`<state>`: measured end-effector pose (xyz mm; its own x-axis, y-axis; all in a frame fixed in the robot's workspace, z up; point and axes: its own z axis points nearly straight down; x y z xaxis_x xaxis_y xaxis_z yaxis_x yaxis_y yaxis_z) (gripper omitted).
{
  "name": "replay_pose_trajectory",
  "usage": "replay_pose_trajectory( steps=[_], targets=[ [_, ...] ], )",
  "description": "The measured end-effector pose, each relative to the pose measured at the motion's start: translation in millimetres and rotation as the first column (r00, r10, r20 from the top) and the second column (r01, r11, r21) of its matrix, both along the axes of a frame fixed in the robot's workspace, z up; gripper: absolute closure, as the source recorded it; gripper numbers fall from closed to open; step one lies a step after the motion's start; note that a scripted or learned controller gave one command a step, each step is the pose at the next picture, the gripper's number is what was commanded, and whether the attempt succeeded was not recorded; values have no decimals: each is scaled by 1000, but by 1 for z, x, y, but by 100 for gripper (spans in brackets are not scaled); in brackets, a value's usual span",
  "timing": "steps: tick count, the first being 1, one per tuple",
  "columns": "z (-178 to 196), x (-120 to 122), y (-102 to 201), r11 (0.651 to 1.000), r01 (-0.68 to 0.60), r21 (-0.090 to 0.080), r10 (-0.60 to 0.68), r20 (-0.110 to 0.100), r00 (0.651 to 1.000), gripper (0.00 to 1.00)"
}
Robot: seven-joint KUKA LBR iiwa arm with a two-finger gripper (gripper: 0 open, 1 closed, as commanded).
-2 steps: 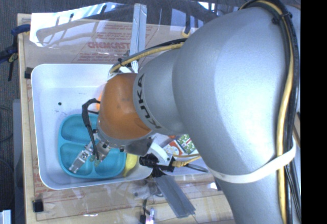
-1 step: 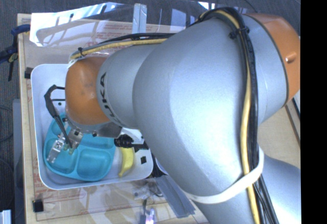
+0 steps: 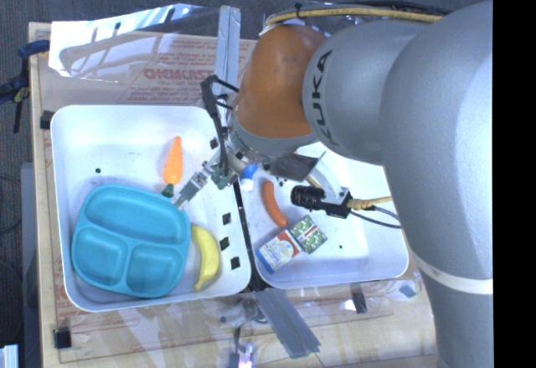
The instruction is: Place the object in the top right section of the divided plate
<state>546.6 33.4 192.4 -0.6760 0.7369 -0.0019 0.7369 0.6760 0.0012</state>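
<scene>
The blue divided plate (image 3: 130, 247) lies in the front part of the left bin (image 3: 84, 136), with all its sections bare. An orange toy carrot (image 3: 172, 160) rests on the bin floor just behind the plate's right end. A yellow banana (image 3: 206, 256) lies against the plate's right rim. My gripper (image 3: 193, 188) hangs low at the plate's back right corner, just right of the carrot's green tip. Nothing visible is held in it. The orange wrist band (image 3: 272, 90) and grey arm cover the bin divider behind it.
The right bin (image 3: 381, 253) holds an orange-red sausage (image 3: 274, 203), a small white and blue carton (image 3: 279, 251) and a green and red box (image 3: 308, 234). A black cable connector (image 3: 318, 200) hangs beside them. Clear plastic sheeting (image 3: 126, 35) lies behind the left bin.
</scene>
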Motion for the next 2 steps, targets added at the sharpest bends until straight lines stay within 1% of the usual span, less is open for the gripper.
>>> replay_pose_trajectory(
  steps=[1,2],
  targets=[
    [-2,-29,50,971,239,-1,-239,-8,971,0],
    [-48,-68,110,999,42,-1,-42,-7,999,0]
  ],
)
